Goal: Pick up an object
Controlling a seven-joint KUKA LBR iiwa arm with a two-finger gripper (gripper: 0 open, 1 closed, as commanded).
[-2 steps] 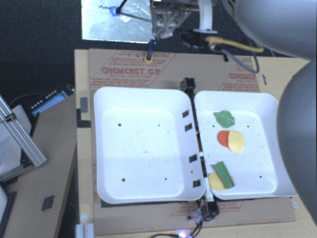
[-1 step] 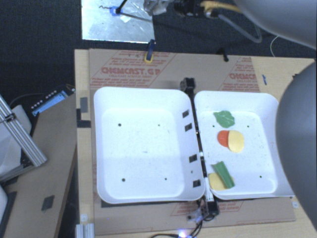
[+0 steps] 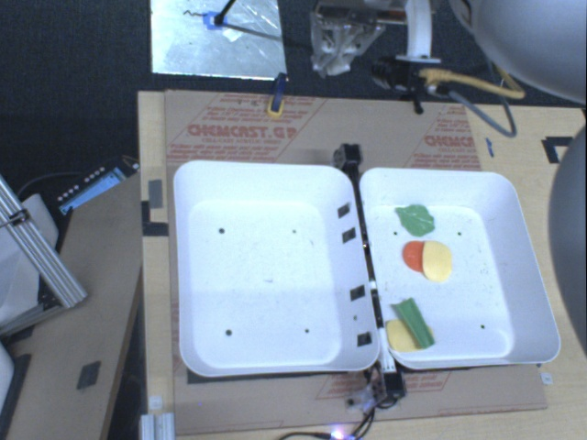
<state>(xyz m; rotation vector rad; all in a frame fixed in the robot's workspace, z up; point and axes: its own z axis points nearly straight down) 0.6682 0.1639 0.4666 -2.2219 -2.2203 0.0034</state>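
Nearest the camera, at the front left corner of the right bin (image 3: pixel 527 236), lies a pale yellow piece (image 3: pixel 398 336) with a dark green strip (image 3: pixel 415 322) resting across its right side, the two touching.

Right bin, middle: an orange-red round piece (image 3: pixel 414 255) overlapped on its right by a yellow oval piece (image 3: pixel 438 261); the pair touch.

Right bin, toward the rear: a green leaf-shaped piece (image 3: pixel 415 217), lying flat, apart from the orange and yellow pair in front of it.

Left bin (image 3: pixel 197 200): white, shallow, joined to the right bin along a black clipped seam (image 3: pixel 359 255).

Gripper (image 3: pixel 339 51): well behind the right bin and raised off it, beyond the bench's rear edge, over dark floor. Whether its fingers are spread or closed cannot be told at this angle; nothing is visible between them.

Arm (image 3: pixel 523 26): large grey body crossing the upper right corner, behind the right bin.

Cardboard sheet (image 3: pixel 248 128): brown with red lettering, lying under both bins.

Shiny metal plate (image 3: pixel 215 26): on the floor behind the left bin, well left of the gripper.
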